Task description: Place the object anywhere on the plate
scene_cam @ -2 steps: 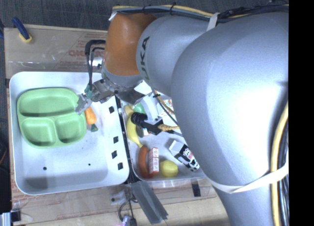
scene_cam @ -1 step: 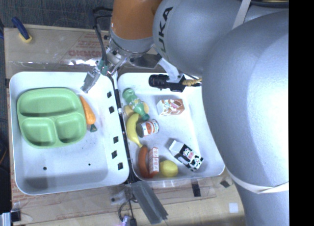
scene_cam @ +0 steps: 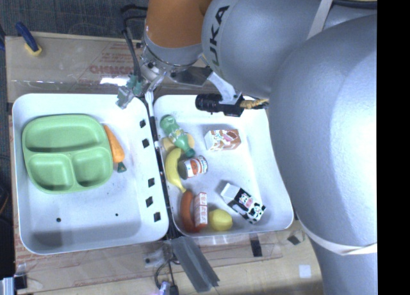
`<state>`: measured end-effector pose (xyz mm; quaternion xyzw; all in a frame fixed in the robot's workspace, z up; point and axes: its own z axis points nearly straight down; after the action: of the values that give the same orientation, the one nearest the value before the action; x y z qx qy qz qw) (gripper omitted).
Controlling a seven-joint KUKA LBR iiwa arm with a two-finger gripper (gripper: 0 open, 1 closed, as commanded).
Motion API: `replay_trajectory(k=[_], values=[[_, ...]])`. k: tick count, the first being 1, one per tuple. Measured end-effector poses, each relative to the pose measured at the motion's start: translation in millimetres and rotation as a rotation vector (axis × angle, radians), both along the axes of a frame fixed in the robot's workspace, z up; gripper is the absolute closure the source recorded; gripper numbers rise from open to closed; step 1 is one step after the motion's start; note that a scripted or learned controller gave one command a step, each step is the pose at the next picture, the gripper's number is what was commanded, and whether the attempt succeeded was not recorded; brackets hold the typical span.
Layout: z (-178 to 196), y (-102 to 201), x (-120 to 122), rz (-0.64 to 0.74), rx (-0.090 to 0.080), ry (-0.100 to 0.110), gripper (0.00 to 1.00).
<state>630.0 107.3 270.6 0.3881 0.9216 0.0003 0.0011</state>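
A green plate (scene_cam: 61, 153) with three compartments lies in the left bin (scene_cam: 83, 223). An orange carrot (scene_cam: 115, 146) lies on the bin floor against the plate's right rim, outside the compartments. My gripper (scene_cam: 128, 92) hangs over the back right corner of the left bin, above and behind the carrot, apart from it. Nothing shows under the gripper. The arm's orange band and grey wrist cover the space above the right bin's back edge.
The right bin (scene_cam: 272, 178) holds a green bottle (scene_cam: 170, 125), a banana (scene_cam: 173, 167), a small can (scene_cam: 193, 167), a snack packet (scene_cam: 222, 139), a cow-patterned carton (scene_cam: 245, 204), a lemon (scene_cam: 220, 221) and a red packet (scene_cam: 192, 210). A black divider (scene_cam: 154, 159) runs between the bins.
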Motion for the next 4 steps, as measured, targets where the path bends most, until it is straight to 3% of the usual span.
replay_trajectory(k=[1, 2, 3, 4], values=[[-62, 40, -57, 0.268, -0.001, 0.006, 1.00], [-93, 111, -59, 0.533, -0.001, 0.004, 1.00], [-46, 108, -147, 0.667, -0.001, 0.003, 1.00], [-46, 108, -147, 0.666, -0.001, 0.003, 0.00]])
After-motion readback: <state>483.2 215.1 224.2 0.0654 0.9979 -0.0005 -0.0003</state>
